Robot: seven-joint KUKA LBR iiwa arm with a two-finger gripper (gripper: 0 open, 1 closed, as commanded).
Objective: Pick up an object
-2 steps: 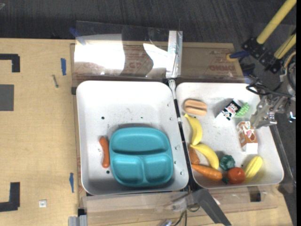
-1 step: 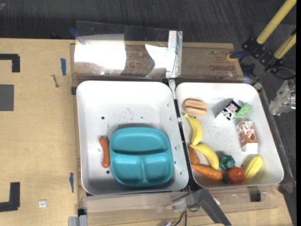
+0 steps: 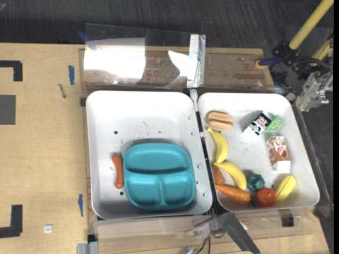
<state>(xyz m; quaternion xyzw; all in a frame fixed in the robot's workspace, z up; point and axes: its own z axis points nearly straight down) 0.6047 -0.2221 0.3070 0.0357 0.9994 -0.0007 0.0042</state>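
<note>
The right bin (image 3: 302, 142) holds several toy foods. A hot dog (image 3: 220, 120) lies at its back left, with a banana (image 3: 220, 146) in front of it and a second banana (image 3: 234, 172) nearer still. A black-and-white box (image 3: 258, 124) and a small green piece (image 3: 274, 123) sit at the back. A brown-and-white carton (image 3: 278, 152) lies toward the right wall. Along the front lie a carrot (image 3: 233, 193), a dark green piece (image 3: 255, 182), a red tomato (image 3: 266, 196) and a yellow fruit (image 3: 286, 187). The left bin (image 3: 106, 115) holds a teal divided plate (image 3: 158, 174) with a red sausage (image 3: 118, 170) at its left side.
A clear plastic sheet (image 3: 137, 62) and a metal upright (image 3: 196, 60) stand behind the bins. A yellow pole (image 3: 312, 17), black clamps and cables (image 3: 312, 83) crowd the back right corner. Cardboard (image 3: 37, 142) covers the bench to the left.
</note>
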